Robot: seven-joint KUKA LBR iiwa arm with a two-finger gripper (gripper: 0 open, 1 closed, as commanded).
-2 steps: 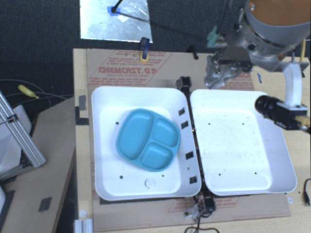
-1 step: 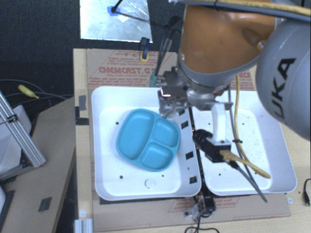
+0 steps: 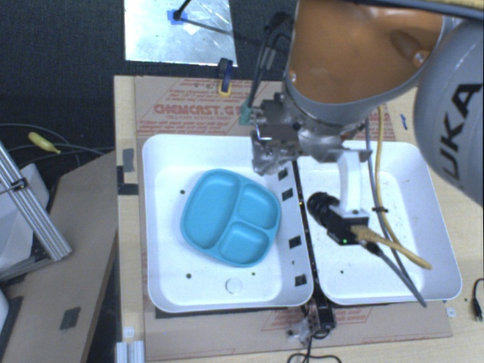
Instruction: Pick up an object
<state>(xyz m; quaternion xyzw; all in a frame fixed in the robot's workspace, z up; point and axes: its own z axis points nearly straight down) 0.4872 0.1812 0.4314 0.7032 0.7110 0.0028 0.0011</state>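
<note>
On the left, the counter [image 3: 91,203] carries a white left bin [image 3: 162,278], and in it lies the one thing worth picking: a blue plate [image 3: 231,216] with three compartments. It sits flat near the middle of the bin floor, touching no wall. It is a rounded oblong, and its long axis runs slantwise from the upper left of the bin down toward the lower right; the one large compartment faces the left wall, and the two smaller ones face the divide between the bins.

Moving right, the gripper [image 3: 266,157] hangs over the far right corner of that same bin, just above the seam where the right bin [image 3: 423,203] begins. It is near the plate's upper right rim but apart from it, with nothing visible in it. Whether the jaws stand wide or narrow I cannot tell, as the wrist body hides them from this angle.

My judgement is that the task is at the approach step, with no grasp made yet. The next move calls for shifting toward the plate's raised rim or a dividing ridge, turning so the jaws straddle that thin edge, then descending.
</note>
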